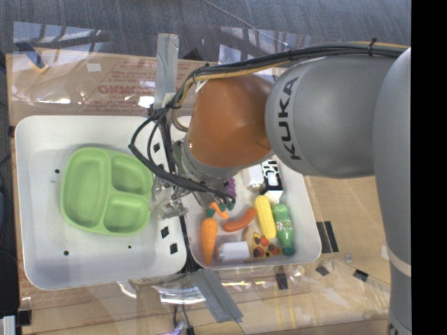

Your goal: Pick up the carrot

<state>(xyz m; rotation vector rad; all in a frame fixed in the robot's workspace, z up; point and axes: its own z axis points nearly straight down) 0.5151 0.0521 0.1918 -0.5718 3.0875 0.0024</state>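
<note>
The carrot, orange with a green top, lies in the right bin near its front left corner, pointing toward the front wall. My gripper hangs below the orange wrist band, over the divide between the two bins, a little left of and behind the carrot. It looks apart from the carrot. The arm's body hides the back part of the right bin.
Beside the carrot lie a red sausage, a corn cob, a green bottle and a white block. A green divided plate sits in the left bin. Black cables loop near the gripper.
</note>
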